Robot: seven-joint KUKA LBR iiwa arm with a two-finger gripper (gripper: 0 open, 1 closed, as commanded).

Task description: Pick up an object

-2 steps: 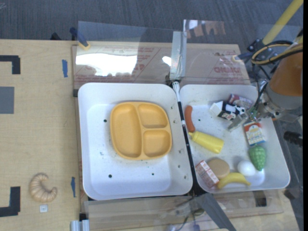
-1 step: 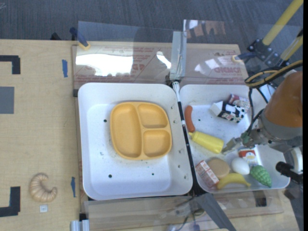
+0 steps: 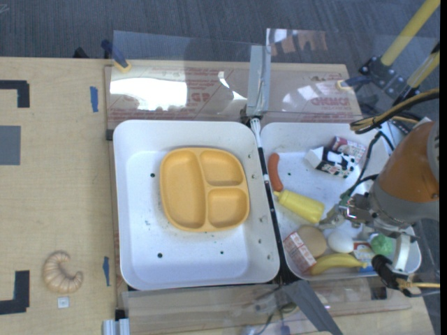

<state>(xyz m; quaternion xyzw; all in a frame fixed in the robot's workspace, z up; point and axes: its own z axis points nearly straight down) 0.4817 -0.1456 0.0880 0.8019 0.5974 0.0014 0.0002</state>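
Egg [image 3: 341,242], white, sits in the right bin [image 3: 293,135], crowded by banana [image 3: 336,262] and yellow bottle [image 3: 302,204]. Gripper [image 3: 353,218] hangs just above; finger state hard to tell. Risk: fingers catch neighbours, egg rolls away.

We see the arm [image 3: 419,166] reaching in from the right, its orange band above the wrist, bent downward (steeply, wrist low), with the gripper [image 3: 347,218] at its left end pointing leftward and down
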